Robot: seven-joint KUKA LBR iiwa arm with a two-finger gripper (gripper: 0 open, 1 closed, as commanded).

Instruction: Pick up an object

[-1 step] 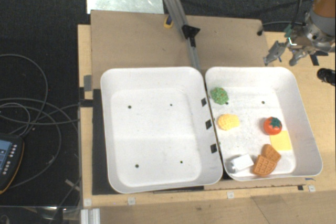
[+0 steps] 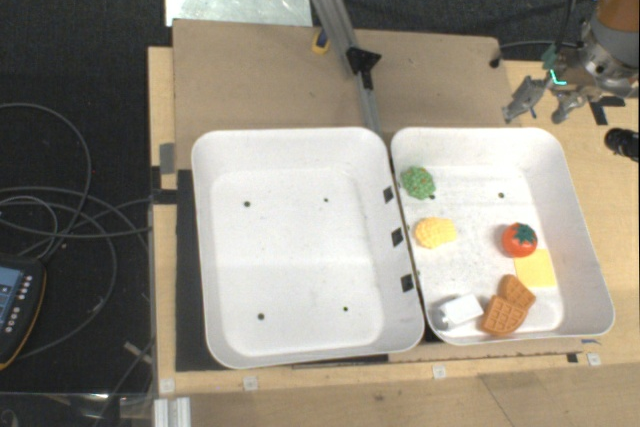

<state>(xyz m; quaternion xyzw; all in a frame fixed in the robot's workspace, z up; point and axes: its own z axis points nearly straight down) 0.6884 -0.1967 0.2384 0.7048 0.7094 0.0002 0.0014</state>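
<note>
The right bin (image 2: 560, 165) holds several toy foods: a green broccoli piece (image 2: 418, 182), a yellow corn piece (image 2: 434, 233), a red tomato (image 2: 519, 238), a yellow cheese slab (image 2: 536, 268), a brown waffle (image 2: 507, 306) and a white block (image 2: 459, 310). My gripper (image 2: 545, 104) hangs above the bench just beyond the right bin's far edge, at the upper right. Its two fingers are spread apart with nothing between them. It is well clear of all the objects.
The left bin (image 2: 290, 245) lies beside the right one, sharing a clipped middle edge. A grey slanted pole (image 2: 330, 0) crosses the bench's back toward the bins' junction. Cables and a handheld pendant (image 2: 18, 300) lie on the floor at left.
</note>
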